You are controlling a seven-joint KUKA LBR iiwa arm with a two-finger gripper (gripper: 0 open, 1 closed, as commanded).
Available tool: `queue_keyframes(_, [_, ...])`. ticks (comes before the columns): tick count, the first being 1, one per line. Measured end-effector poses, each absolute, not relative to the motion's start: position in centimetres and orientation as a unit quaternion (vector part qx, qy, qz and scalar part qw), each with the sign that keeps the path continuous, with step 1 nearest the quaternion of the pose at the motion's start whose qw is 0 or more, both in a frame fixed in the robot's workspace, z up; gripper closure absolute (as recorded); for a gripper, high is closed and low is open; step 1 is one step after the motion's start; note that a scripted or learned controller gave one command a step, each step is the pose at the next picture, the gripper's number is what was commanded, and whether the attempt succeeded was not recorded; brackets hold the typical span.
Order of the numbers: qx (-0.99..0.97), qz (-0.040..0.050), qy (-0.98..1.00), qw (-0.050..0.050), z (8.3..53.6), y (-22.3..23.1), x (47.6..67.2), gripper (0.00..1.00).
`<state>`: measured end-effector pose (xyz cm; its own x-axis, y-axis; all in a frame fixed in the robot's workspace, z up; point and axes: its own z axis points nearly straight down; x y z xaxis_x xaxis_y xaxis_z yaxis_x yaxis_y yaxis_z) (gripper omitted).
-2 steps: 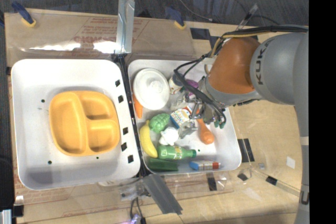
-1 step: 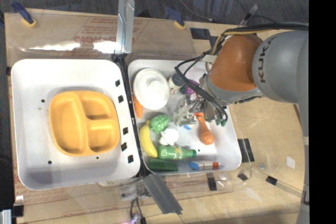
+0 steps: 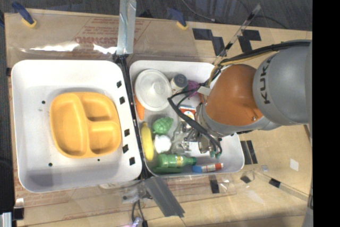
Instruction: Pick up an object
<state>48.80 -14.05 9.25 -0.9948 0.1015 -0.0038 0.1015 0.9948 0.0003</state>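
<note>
Here, your arm fills the right of the view, its orange band bent low over the right bin so the wrist can drop straight onto the clutter; the bench beneath is brown board under clear sheeting, taped at the corners, with dark carpet beyond it and a thin cable trailing across the top; the left bin carries a yellow divided tray, lying flat and well apart from the work; in the right bin, the candidates crowd toward the divider, likely tumbled there: a white bowl at the far end, a green bottle along the near wall, a yellow banana-like piece against the left wall, a green lumpy toy with a white ball just beside it, a marker near the bottle; the gripper sits among them, just right of the ball and above the bottle, and you cannot tell its state under the cabling, so I would not count anything as held yet.
</note>
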Motion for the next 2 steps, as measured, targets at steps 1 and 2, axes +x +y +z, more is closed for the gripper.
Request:
queue_keyframes(1, [0.261,0.0000,0.965,0.001,10.4,-19.4,54.6,1.00])
queue_keyframes(2, [0.389,0.0006,0.921,0.005,26.9,-17.0,57.4,1.00])
